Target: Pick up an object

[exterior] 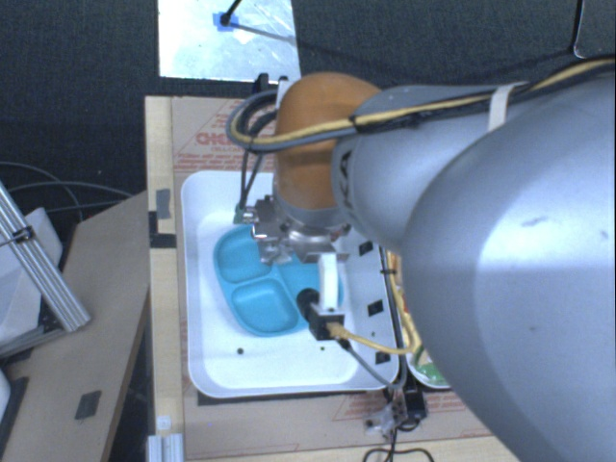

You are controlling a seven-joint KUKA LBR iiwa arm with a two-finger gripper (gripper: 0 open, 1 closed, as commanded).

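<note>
A blue two-compartment dish (258, 301) lies in the left white bin (226, 366), towards its middle. My gripper (279, 250) hangs low over the dish's far right part, below the orange band of the wrist. The wrist body hides where the gripper meets the dish, so I cannot tell whether it touches it. The arm covers the dish's right side.
The grey arm spans the whole right side and hides most of the right bin; a green and white object (429, 374) and some yellow-orange pieces (404, 311) peek out at its left edge. A cardboard sheet (207, 138) lies under the bins.
</note>
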